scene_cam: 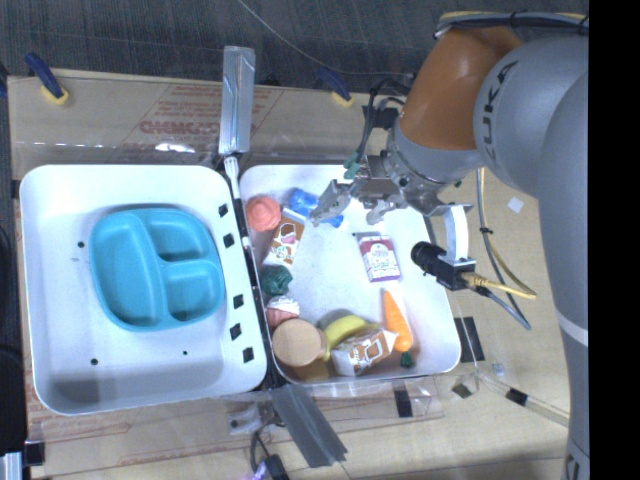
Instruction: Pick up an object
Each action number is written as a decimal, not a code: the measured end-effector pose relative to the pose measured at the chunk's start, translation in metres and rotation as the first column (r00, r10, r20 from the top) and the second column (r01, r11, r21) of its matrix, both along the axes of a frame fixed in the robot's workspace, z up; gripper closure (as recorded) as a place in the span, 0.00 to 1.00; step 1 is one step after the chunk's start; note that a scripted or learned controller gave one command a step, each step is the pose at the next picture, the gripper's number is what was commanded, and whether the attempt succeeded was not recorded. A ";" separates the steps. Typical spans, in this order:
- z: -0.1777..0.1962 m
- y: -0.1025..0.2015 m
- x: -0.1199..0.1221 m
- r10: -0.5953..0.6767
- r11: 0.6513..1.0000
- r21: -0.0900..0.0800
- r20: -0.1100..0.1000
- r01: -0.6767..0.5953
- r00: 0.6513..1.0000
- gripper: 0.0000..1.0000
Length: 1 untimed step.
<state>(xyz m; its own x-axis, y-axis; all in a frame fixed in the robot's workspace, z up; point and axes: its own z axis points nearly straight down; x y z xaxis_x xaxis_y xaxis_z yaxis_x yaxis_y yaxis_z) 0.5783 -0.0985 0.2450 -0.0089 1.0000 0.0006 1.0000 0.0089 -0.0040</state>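
Camera view, left of frame: the left bin (40,268) holds a blue divided tray (158,265). At centre, the right bin (440,318) holds a carrot (397,320), a banana (345,328), a small red-and-white carton (379,257), a pink ball (263,212) and more toys, some too jumbled to name. Reaching from upper right, the arm hangs its end effector (345,200) above the bin's upper part, over a blue-and-white item (300,204); whether the fingers are spread or pressed together, I cannot tell.

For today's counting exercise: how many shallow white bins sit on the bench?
2. The left bin holds a blue divided tray; the right bin beside it holds the small food items, with the arm above its upper edge.
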 end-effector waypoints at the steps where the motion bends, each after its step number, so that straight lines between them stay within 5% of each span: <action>1: -0.062 -0.039 0.060 0.070 0.998 0.000 -0.003 -0.070 0.998 0.00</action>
